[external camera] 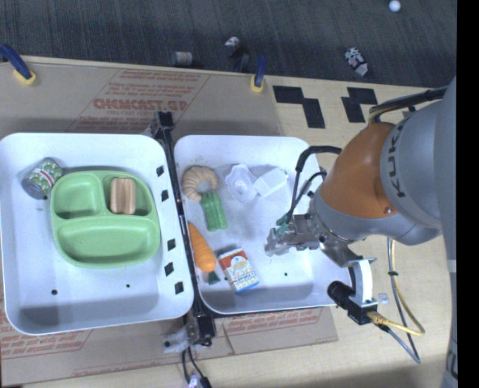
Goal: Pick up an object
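My gripper (278, 239) hangs low over the right side of the right bin (296, 293), below the orange wrist band. To its left lie a carrot (201, 249), a green ridged piece (214, 212), a croissant (198, 179) and a small printed carton (240, 270). Clear plastic cups (247, 182) sit at the bin's back, just up and left of the gripper. Nothing shows between the gripper and these objects.
The left bin (21, 289) holds a green divided tray (102, 241) with a tan block (123, 196) in one compartment, and a small can (41, 176) at the tray's back left. A black divider (171, 208) separates the bins.
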`<state>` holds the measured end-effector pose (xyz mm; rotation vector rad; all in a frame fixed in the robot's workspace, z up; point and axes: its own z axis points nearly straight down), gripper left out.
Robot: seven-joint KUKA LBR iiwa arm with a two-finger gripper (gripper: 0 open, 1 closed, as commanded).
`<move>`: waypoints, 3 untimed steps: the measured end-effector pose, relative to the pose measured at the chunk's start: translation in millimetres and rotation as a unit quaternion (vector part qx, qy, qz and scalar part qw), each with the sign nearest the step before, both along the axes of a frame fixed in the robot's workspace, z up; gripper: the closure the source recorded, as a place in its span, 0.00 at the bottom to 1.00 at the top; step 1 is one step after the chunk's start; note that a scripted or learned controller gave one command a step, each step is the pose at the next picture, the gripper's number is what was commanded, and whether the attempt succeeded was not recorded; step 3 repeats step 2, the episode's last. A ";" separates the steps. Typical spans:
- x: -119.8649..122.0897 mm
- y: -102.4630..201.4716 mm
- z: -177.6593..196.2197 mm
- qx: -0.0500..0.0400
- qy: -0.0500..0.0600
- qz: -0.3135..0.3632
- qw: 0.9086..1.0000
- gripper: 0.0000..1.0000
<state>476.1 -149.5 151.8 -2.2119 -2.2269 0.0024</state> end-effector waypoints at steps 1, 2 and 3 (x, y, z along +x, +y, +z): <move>0.5 -25.7 32.8 0.000 -0.001 -0.001 1.000 1.00; 1.7 4.8 86.6 -0.001 -0.003 0.000 1.000 1.00; 1.7 4.8 86.6 -0.001 -0.003 0.000 1.000 1.00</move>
